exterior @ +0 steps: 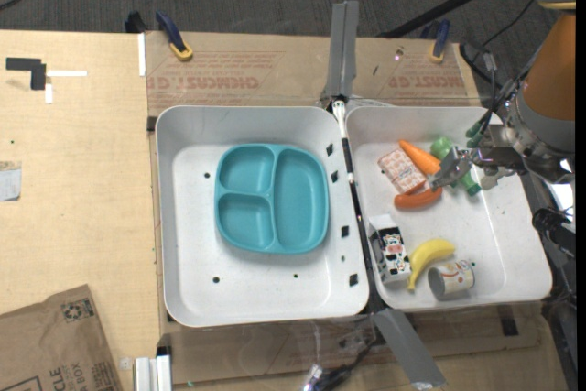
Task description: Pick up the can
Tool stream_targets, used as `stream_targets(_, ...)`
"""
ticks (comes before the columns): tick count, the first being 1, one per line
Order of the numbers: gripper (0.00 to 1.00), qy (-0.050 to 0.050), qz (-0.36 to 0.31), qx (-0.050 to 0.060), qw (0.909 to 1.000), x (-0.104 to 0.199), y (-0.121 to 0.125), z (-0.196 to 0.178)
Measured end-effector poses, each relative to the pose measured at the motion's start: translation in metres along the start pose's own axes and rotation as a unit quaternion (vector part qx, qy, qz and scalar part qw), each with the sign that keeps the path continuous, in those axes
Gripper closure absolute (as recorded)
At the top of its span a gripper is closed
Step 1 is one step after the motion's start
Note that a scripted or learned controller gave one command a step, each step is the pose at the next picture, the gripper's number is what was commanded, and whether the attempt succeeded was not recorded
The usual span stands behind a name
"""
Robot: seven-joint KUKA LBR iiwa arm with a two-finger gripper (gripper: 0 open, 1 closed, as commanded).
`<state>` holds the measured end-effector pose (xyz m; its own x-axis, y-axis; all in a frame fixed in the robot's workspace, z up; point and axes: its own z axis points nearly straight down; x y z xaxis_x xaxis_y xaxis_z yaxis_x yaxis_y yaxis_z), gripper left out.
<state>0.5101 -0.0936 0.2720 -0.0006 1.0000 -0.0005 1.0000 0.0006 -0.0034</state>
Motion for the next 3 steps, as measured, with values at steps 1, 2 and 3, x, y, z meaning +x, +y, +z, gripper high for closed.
stream_targets(1, 0.0, -0.001, 0.156, 0.0, 0.9878, 0.044, 0.026, -0.037)
stream_targets(2, 0.0, 0.0, 0.059, 0.0, 0.9983, -0.019, 0.004, 0.073)
stream_targets(3, 0.0, 0.0, 0.123, 0.0, 0.9924, -0.087, -0.029, 0.084)
